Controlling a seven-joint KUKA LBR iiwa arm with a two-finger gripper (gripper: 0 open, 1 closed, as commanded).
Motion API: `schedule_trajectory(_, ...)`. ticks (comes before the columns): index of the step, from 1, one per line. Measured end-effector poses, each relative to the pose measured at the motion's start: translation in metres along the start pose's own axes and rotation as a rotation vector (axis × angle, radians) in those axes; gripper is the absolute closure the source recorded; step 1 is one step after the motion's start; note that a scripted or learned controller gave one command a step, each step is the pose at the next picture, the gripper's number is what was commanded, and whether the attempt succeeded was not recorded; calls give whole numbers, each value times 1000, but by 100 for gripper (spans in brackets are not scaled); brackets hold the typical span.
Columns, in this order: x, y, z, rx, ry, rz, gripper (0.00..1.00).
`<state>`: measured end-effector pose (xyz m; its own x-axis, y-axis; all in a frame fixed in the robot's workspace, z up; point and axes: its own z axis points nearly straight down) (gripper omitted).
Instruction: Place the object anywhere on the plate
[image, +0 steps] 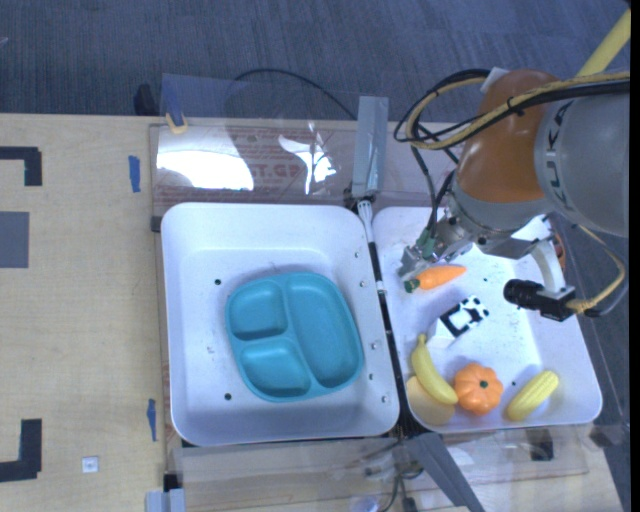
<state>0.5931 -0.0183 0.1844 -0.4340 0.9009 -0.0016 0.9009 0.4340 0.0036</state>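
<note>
A teal plate with three compartments lies in the left bin. In the right bin, a small orange carrot with a green top lies near the upper left corner, pointing right. My gripper hangs just above the carrot's green end, touching or nearly touching it. The arm's orange band and grey wrist hide most of the gripper from above.
Along the right bin's front edge lie a banana, a small orange pumpkin and a yellow fruit. A black-and-white block sits mid-bin. Cables loop over the arm at the top right.
</note>
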Motion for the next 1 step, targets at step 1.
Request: schedule_trajectory(1, -29, 31, 0, 0, -1, 178, 100)
